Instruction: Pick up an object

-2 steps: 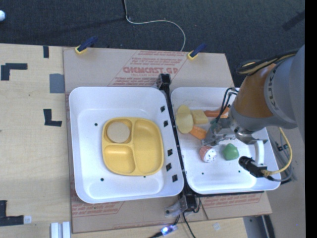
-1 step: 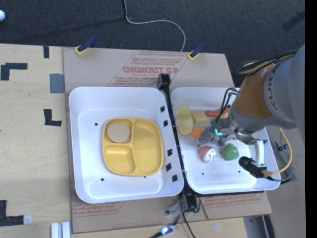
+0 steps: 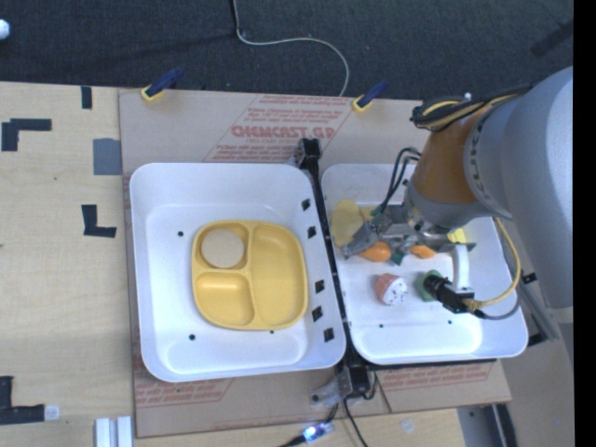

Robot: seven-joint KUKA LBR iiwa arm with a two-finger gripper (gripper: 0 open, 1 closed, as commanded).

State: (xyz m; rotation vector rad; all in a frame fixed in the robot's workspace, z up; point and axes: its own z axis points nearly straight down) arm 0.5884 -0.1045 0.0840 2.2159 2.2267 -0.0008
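I am over the right bin, and my gripper hangs low in its upper-left part, near the wall that it shares with the left bin. Whether my fingers are open or closed, I cannot tell from here; dark metal parts and cables hide the gap, and I see nothing clearly held between them.

The thing I judge the best candidate is the small orange object. It lies directly under my tips, maybe touching them, a little toward 6 o'clock from the middle point. Its long axis seems to run from 9 to 3 o'clock. A second orange piece shows at 3 o'clock, just beside my wrist parts; it could be part of the same thing, I am not sure.

At 5 o'clock, near but apart, sits a small object that is white with dots and has a reddish end. A pale yellow object lies at 10 o'clock, close to the wall.

In the left bin rests a yellow divided plate, well apart at 9 o'clock.

I think the coming move depends on this: the orange object is below me, so a short descent and a close across its narrow side should work.
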